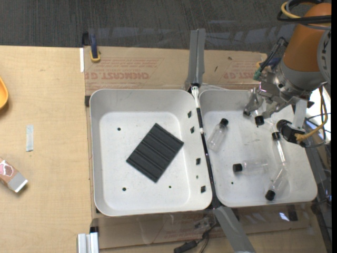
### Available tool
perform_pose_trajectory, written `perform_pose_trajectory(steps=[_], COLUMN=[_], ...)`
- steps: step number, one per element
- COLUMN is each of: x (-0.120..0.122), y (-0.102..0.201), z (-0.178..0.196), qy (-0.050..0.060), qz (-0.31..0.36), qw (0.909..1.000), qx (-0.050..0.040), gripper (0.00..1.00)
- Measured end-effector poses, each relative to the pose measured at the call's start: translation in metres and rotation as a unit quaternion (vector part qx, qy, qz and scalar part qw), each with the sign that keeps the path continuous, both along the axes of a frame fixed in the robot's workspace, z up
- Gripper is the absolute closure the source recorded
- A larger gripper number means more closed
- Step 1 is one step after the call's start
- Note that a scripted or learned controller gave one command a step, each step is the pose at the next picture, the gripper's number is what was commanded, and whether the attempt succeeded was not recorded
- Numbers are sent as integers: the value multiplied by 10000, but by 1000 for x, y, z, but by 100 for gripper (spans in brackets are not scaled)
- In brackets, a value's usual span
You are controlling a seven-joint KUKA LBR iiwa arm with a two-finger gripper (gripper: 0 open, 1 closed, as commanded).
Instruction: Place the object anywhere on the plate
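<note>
two shallow white bins sit side by side on my worktop (47, 88), the left bin (97, 157) and the right bin (310, 191). in the left bin lies a dark grey ribbed rectangular plate (155, 152), turned at a slant, flat on the bin floor near its middle. in the right bin are several clear plastic vials with black caps: one clear vial (217, 133) near the left wall, tilted with its cap toward the back; another (250, 167) lying across the middle; a third (278, 182) reaching toward the front right corner, its cap nearest the front rim. my gripper (256, 109) hangs over the back of the right bin, well apart from the plate. a small black thing sits at its tip, but whether the gripper is apart or together i cannot tell. on the worktop to the left lie a small grey strip (29, 138) and a red and white packet (11, 176).
</note>
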State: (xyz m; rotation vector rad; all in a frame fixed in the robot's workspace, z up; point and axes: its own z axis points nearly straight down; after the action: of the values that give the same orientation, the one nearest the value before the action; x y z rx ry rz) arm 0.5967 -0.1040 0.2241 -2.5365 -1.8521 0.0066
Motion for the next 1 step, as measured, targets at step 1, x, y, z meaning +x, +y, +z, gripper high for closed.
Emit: perform_pose_trajectory(steps=[1], x=[34], y=[53], z=[78], qy=[-4], qz=[295], qw=[9996], qx=[-1], gripper=[100])
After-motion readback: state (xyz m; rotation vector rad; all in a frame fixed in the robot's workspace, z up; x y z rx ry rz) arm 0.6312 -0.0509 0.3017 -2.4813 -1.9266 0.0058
